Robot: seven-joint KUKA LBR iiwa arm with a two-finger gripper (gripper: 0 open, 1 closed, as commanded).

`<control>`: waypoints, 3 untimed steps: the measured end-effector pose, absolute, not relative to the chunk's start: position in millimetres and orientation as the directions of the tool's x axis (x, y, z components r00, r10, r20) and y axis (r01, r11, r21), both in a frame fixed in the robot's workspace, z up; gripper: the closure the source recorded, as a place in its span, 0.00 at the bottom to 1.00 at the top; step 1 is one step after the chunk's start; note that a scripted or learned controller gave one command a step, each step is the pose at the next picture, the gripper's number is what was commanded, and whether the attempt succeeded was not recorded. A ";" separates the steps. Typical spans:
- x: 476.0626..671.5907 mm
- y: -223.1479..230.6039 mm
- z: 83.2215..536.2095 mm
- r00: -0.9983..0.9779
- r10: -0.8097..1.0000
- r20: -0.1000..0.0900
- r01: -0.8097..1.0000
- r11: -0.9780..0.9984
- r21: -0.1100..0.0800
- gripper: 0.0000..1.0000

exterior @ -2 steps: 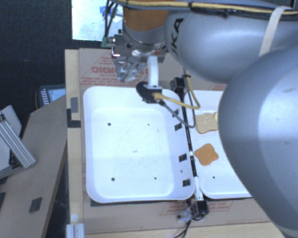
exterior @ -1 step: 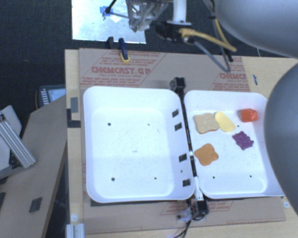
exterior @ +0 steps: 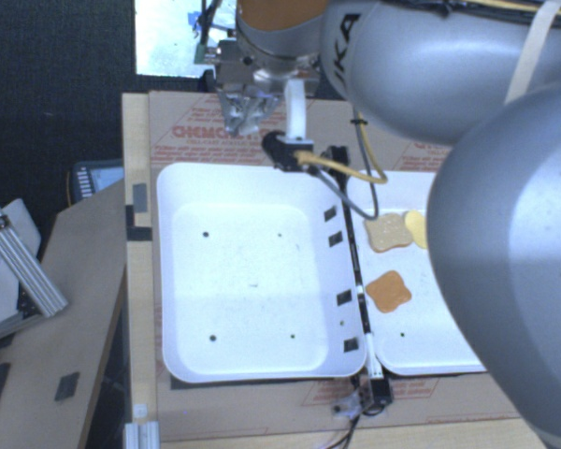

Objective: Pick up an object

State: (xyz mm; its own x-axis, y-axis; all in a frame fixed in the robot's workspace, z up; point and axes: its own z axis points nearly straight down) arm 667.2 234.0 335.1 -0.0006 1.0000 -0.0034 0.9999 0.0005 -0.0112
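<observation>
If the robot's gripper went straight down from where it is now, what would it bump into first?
Probably the brown cardboard behind the left white bin. The gripper hangs over that strip, just past the bin's far edge. Depth is hard to judge, so it might clip that edge instead.

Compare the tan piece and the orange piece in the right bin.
The tan piece is pale beige; the orange piece is a deeper orange-brown. The tan piece lies farther back and meets a yellow item at its right edge; the orange piece lies nearer, apart from both. Both are flat, similar in size, and lie near the right bin's left wall.
</observation>
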 end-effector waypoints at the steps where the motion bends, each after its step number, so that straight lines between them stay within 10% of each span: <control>1: 610.6 234.7 333.6 -0.005 1.000 0.000 1.000 0.005 -0.003 1.00; 2: 655.5 234.0 445.5 -0.004 1.000 0.005 1.000 0.004 0.016 1.00; 3: 624.6 171.2 299.5 0.005 1.000 -0.005 1.000 -0.005 -0.014 1.00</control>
State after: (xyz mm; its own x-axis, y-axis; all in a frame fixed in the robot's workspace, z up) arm 624.6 171.2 299.5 0.0046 1.0000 -0.0051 0.9999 -0.0046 -0.0136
